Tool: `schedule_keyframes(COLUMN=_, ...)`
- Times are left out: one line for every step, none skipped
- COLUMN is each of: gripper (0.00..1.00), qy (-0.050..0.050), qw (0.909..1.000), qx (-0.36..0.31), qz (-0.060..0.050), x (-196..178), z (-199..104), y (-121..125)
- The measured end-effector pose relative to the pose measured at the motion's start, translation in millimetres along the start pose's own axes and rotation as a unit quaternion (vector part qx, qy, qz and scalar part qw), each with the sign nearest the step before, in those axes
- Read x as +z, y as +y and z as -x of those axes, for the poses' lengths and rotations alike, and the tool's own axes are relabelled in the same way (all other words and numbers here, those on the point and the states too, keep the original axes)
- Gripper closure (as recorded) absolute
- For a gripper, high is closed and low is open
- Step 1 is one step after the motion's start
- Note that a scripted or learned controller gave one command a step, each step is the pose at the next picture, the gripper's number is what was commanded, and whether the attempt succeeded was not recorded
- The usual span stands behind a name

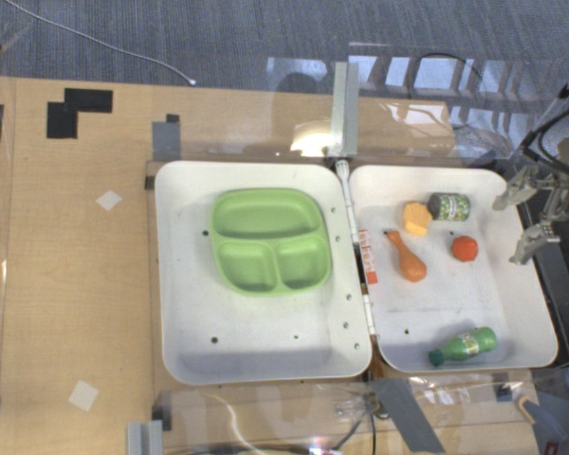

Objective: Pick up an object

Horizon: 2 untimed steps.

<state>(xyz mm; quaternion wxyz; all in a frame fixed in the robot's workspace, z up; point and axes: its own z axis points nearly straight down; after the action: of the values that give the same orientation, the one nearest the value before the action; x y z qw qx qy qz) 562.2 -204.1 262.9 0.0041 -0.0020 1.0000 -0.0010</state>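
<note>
Well, starting with the big pieces: the left bin (185, 349) carries a green divided tray (270, 240), and the right bin (474, 301) holds all the small candidates for picking. The gripper (531, 218) sits at the right bin's far right rim, its two fingers spread apart with nothing between them, so no object has been picked yet.

Going down in size, a green bottle (465, 345) lies on its side near the front edge; I'd expect it to roll off under a pinch across its round body. An orange carrot-shaped toy (407, 257) lies slantwise near the divider, so a descent beside the wall could clip the rim. A dark can (449, 207) lies touching or just beside a yellow block (417, 219); closing on one may shove or snag the other. The red ball (465, 247) is nearest the gripper and stands apart, but looks likely to squirt away if the fingers land off-centre.
</note>
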Motion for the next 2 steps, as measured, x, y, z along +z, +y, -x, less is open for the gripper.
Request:
schedule_keyframes(gripper=0.00, qy=0.002, qw=0.9397, qx=0.342, qz=0.000, x=66.1, z=10.1, y=13.0)
schedule_keyframes(gripper=0.00, qy=-0.002, qw=0.8911, qx=0.454, qz=0.001, x=173.9, z=11.4, y=60.0)
